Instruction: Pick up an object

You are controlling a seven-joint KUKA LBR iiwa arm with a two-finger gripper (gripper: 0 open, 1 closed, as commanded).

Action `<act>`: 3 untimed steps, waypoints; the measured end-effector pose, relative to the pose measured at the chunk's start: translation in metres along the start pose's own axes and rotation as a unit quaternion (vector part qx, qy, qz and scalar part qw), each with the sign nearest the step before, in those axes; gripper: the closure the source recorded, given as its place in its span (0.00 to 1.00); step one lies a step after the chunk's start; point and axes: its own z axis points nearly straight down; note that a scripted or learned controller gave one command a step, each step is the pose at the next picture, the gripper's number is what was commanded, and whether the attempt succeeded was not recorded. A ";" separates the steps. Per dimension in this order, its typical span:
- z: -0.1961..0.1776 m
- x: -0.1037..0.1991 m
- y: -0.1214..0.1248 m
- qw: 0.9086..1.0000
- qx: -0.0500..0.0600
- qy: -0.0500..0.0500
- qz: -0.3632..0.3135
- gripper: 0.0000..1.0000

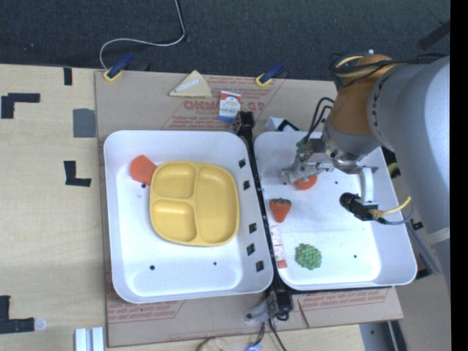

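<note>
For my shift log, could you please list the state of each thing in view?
End effector: low in the right bin, over a red-orange object.
Toy strawberry: loose, right bin.
Green toy: loose, right bin.
Yellow divided plate: flat, left bin.
Orange piece: beside the plate.

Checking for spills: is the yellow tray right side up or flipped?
Right side up: the yellow tray shows its three hollow compartments facing upward in the left bin.

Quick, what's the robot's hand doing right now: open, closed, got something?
Hand: down in the right bin, right at a small orange-red object; open, closed or holding cannot be told.
</note>
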 end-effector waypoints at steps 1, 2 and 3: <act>-0.012 0.000 -0.023 1.000 0.002 -0.001 0.001 1.00; -0.039 -0.016 -0.038 1.000 0.001 0.000 0.001 1.00; -0.039 -0.016 -0.038 1.000 0.001 0.000 0.001 0.00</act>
